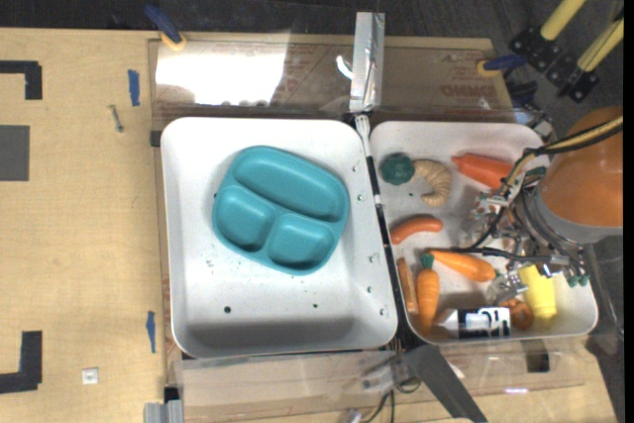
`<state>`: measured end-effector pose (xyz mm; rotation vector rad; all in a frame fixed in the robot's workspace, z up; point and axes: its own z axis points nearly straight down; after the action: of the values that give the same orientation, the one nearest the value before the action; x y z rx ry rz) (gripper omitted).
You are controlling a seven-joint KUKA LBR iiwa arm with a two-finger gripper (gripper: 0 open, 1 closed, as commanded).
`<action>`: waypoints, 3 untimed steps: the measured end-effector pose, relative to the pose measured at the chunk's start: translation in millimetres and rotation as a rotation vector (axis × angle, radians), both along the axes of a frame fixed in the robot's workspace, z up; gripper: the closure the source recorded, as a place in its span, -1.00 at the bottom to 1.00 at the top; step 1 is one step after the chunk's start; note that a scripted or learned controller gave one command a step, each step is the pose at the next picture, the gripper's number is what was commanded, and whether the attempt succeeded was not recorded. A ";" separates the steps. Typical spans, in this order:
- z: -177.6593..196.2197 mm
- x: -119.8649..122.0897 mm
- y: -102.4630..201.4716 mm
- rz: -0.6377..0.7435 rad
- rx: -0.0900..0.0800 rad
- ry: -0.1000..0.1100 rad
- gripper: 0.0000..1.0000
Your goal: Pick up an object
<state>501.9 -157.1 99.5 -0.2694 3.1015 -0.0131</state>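
Two white bins sit side by side on the desk [69, 213]. The left bin [188, 154] carries one teal tray [280, 206], three compartments, sitting roughly centre. All the pickable clutter is in the right bin [436, 131], so that's where the arm works.

Landmark: the tray. Everything below is placed relative to it.

- Teal ball [397, 167] is just right of the tray, across the divider.
- Beige curled piece [433, 177] sits just past the ball, nearly touching it.
- Red-orange pepper [481, 169] is farther right, at the far end of that row.
- Sausage [415, 228] is right of the tray's lower edge.
- Two carrots: one lies flat [463, 264], one stands along the bin's long axis [427, 293], both right and below the tray.
- Black-and-white tube [483, 320] is lowest, against the near bin wall.
- Yellow block [541, 296] is farthest from the tray, next to the tube's right end.

The items are loosely scattered, mostly apart, which suits single-object grabs.

The end effector [507, 253] is down in the right bin, under the orange band [586, 185], amid wires and metal. It hangs between the pepper and the yellow block, near the flat carrot's tip. I can't tell whether it's open or closed, or whether it touches anything; the clutter hides it. Nothing visibly held. My guess is that the target is the flat carrot or the yellow block.
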 end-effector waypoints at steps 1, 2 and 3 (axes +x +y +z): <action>-11.1 111.0 -1.5 0.108 0.004 0.018 -1.00; -10.5 51.6 -4.9 -0.158 0.008 0.019 -1.00; -9.7 9.8 32.6 -0.298 0.010 0.014 -1.00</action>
<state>511.7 -124.4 89.8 0.1948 3.1213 -0.0029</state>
